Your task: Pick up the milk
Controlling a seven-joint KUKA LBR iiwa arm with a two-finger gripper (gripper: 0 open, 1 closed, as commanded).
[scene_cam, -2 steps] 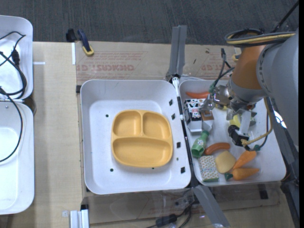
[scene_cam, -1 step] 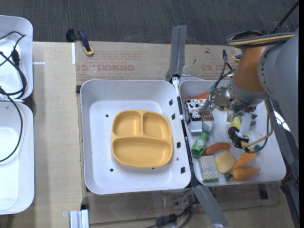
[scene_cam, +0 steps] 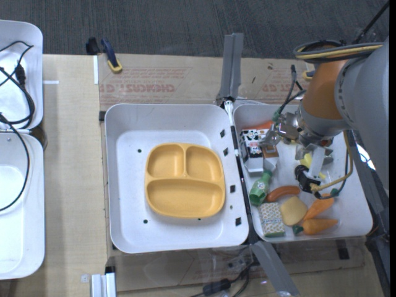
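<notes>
Milk carton (scene_cam: 250, 145), white with black cow patches, lies in the right bin (scene_cam: 362, 218) against the wall it shares with the left bin (scene_cam: 124, 166). Just beside the carton, on its far side from that wall, hangs the tool (scene_cam: 272, 136) at the end of the grey arm (scene_cam: 346, 85); whether its fingers are open or closed cannot be told. Nearer the camera than the carton lie a green bottle (scene_cam: 259, 187), a sausage (scene_cam: 283, 193), a cracker (scene_cam: 271, 219), a potato-like piece (scene_cam: 292, 210) and carrots (scene_cam: 318, 217). A yellow divided plate (scene_cam: 185, 181) sits in the left bin, well apart from the carton.
</notes>
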